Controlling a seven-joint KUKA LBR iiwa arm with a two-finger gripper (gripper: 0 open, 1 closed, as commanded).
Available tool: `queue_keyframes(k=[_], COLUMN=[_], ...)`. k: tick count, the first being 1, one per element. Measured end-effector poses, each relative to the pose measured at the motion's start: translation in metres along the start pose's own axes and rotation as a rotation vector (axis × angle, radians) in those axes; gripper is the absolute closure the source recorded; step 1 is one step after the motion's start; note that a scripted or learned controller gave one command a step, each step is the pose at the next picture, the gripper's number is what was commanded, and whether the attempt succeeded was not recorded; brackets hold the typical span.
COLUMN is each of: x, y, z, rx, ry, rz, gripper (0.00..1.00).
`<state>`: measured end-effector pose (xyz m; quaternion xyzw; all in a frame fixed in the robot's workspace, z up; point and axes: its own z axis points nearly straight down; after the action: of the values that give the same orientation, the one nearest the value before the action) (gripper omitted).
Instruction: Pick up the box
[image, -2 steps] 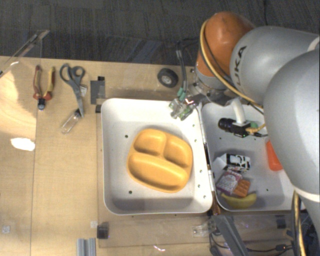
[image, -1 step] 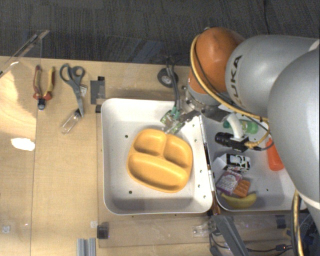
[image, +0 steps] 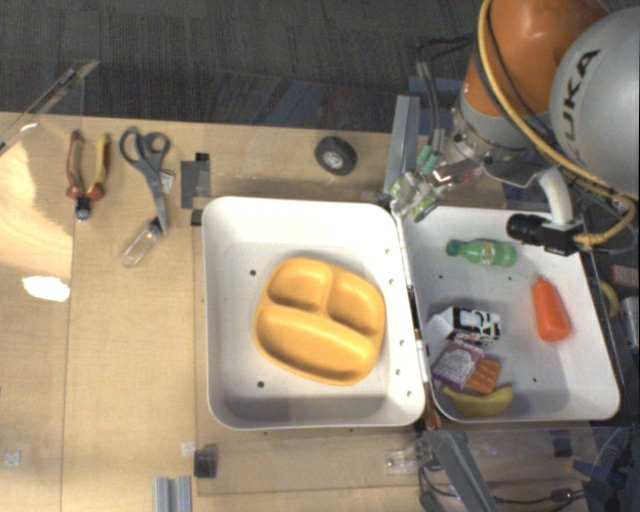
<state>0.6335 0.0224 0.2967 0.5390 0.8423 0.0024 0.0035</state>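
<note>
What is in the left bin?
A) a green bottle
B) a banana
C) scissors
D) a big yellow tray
D: the yellow tray lies alone in the left bin, while the green bottle and banana are in the right bin, and the scissors lie on the bench.

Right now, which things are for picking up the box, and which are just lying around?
For the job:
box, gripper, right bin holding the box

Just lying about:
bottle, carrot, banana, packet, yellow tray, scissors, pliers, tape
</note>
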Motion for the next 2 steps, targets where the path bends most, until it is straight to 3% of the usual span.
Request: queue_keyframes(k=[1, 2], x=[0.049, 0.104], y=[-0.003, -0.030], z=[0.112, 0.111], rx=[0.004, 0.002], ry=[0.002, 0.003], rz=[0.006, 0.094], gripper=[1.00, 1.00])
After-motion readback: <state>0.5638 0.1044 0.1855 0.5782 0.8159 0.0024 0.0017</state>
